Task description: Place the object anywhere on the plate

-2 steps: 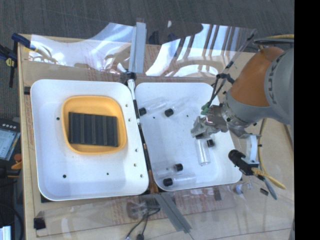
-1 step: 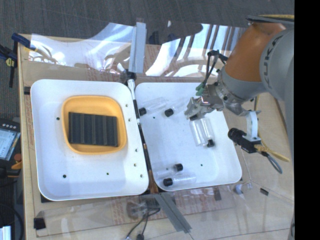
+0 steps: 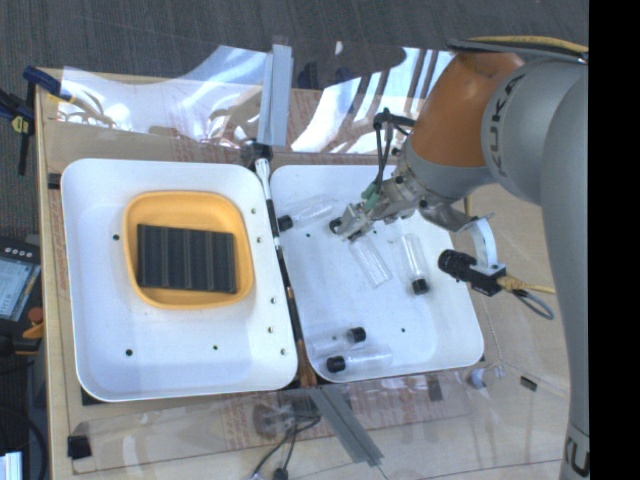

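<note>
The gripper (image 3: 352,224), its grasp impossible to judge, hovered near the right bin's (image 3: 455,343) back edge beside a clear vial (image 3: 372,261), whose slick roundness risked slipping before reaching the yellow plate (image 3: 185,211).

The bench (image 3: 520,368) bears two white bins (image 3: 100,358) side by side.

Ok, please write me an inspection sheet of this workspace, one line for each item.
Surface: wooden bench with two white bins side by side.
Job's things: yellow plate with a dark ribbed insert in the left bin; clear capped vials scattered in the right bin.
Clutter: clear plastic sheet behind the bins.
Grippers: gripper low over the right bin; finger state unclear.
Cables: black cable along the wrist.
Surroundings: dark carpet.
</note>
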Robot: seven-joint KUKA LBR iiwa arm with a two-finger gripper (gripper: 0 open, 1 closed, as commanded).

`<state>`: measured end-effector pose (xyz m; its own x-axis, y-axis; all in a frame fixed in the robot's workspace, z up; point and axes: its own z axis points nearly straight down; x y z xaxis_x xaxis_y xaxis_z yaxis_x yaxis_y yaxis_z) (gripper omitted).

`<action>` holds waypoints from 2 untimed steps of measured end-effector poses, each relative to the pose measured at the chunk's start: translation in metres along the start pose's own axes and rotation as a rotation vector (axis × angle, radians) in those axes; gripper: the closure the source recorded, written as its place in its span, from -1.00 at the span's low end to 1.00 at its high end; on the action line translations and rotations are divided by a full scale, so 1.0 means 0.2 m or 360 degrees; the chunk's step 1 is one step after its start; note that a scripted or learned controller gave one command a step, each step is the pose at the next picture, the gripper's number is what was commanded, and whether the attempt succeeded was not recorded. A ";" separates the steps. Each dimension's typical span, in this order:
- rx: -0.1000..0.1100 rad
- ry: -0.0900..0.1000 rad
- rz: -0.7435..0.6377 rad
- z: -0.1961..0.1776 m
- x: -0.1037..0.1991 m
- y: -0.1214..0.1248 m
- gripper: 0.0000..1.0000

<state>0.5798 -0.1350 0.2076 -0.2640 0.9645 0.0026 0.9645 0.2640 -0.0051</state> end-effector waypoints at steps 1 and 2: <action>-0.0001 -0.0001 0.0000 0.00 0.00 0.00 -1.00; -0.0001 -0.0001 0.0000 0.00 0.00 0.00 -1.00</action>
<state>0.5798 -0.1353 0.2079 -0.2637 0.9646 0.0021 0.9646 0.2637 -0.0047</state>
